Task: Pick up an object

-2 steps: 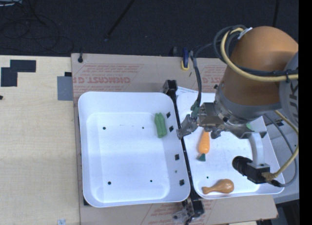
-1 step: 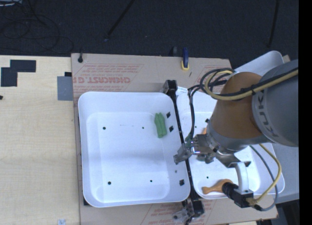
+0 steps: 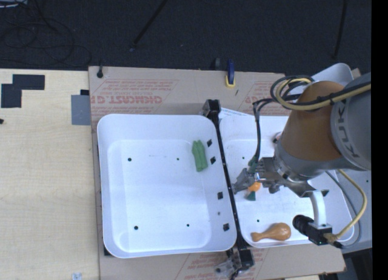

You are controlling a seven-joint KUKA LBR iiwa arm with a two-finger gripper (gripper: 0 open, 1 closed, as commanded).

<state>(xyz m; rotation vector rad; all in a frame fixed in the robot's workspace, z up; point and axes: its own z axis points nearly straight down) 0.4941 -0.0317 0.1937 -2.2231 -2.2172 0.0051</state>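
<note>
I see a green block in the left bin, near the central divider, its long axis running up-down the view. Just right of the divider, the gripper hangs low in the right bin, over a small orange-and-teal object. Whether it grips that, I cannot tell. Further right, a tan pear-shaped piece lies lengthwise, narrow end toward the divider.

White bins; green block; tan gourd-shaped piece; small orange-and-teal item; grey arm, orange band.
</note>
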